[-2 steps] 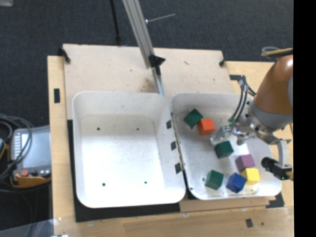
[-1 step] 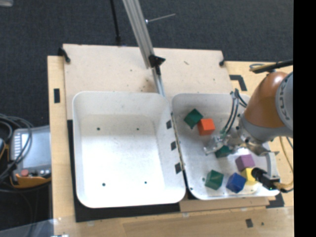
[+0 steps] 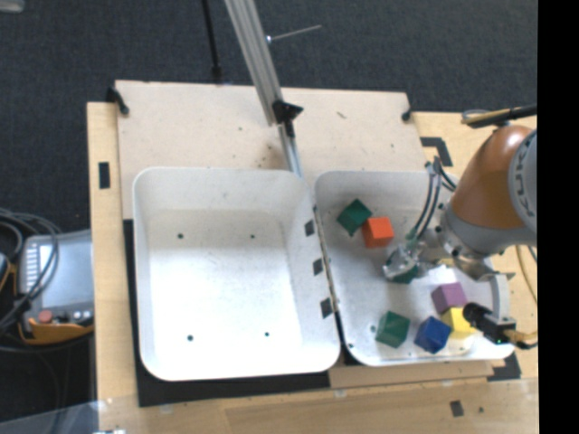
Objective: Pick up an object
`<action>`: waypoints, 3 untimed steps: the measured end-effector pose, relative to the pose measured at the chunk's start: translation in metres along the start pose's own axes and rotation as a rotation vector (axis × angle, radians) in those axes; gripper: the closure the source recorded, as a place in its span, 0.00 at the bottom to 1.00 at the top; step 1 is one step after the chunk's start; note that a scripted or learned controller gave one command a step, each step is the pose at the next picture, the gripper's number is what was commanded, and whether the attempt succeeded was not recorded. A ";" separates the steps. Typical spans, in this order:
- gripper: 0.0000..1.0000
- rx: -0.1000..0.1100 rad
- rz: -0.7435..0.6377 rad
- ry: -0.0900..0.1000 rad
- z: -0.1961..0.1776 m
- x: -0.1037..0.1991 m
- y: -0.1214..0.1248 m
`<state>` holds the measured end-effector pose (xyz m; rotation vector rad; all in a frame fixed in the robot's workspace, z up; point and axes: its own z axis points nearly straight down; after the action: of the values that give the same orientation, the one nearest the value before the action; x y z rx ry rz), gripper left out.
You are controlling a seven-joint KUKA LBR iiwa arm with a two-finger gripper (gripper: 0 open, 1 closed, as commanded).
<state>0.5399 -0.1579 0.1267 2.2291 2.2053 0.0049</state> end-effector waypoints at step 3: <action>1.00 0.002 -0.015 0.001 -0.117 -0.009 0.007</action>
<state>0.5463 -0.1667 0.2441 2.2136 2.2237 0.0034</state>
